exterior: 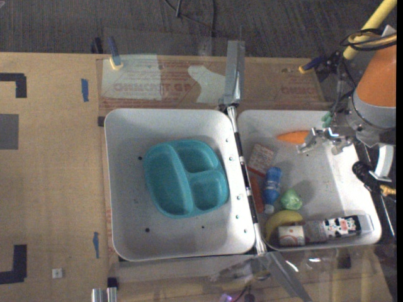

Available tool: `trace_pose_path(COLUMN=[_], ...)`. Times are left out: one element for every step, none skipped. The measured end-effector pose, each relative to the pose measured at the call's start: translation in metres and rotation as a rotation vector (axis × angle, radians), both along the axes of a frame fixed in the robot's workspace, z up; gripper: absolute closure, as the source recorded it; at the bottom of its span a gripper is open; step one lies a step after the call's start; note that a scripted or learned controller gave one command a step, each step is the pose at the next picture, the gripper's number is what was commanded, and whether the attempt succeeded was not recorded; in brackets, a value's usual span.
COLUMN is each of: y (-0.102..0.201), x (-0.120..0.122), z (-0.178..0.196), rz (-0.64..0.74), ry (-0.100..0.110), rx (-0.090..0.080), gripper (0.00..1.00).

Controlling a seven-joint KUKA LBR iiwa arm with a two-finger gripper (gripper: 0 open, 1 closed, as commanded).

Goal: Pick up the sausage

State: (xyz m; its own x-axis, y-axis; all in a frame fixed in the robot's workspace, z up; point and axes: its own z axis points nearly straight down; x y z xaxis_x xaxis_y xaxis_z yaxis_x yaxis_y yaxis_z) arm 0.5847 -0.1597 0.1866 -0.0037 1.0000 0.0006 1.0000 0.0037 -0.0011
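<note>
The sausage (253, 192) looks to be the thin, reddish, straight stick lying along the left wall of the right bin (352, 197), low against the divider; it is too small to be sure of its surface. The gripper (324, 137) hangs over the top of that bin, well apart from the sausage. It is a cluster of bare metal parts below the grey wrist and the orange band (381, 74). Whether it is spread or closed cannot be made out, and nothing can be seen held in it. A smooth, tapered orange carrot (293, 137) lies just beside it on its left.

Lower in the same bin sit a flat packet (261, 158), a small blue bottle (272, 186), a crumpled green lump (291, 199), a curved yellow banana (283, 218), a can (291, 234) on its side and a long black-and-white patterned thing (343, 226).

The left bin (126, 168) is shallow, white and round-cornered, with a few dark specks on its floor. It holds a teal plate (186, 178) of matte plastic, moulded into three compartments.

Both bins rest on a tan bench (50, 187) marked with black and blue tape. A clear sheet is taped above the bins. Beyond the bench lies dark carpet with cables.
</note>
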Motion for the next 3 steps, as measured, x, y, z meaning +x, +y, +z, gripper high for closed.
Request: trace_pose_path(y=[0.062, 0.083, 0.034], x=[-0.018, -0.018, -0.047], z=[-0.091, -0.001, -0.098], rz=[0.251, 0.474, 0.388], ry=[-0.004, -0.006, -0.010], rx=[-0.001, -0.002, -0.003], gripper=[0.00, 0.00, 0.00])
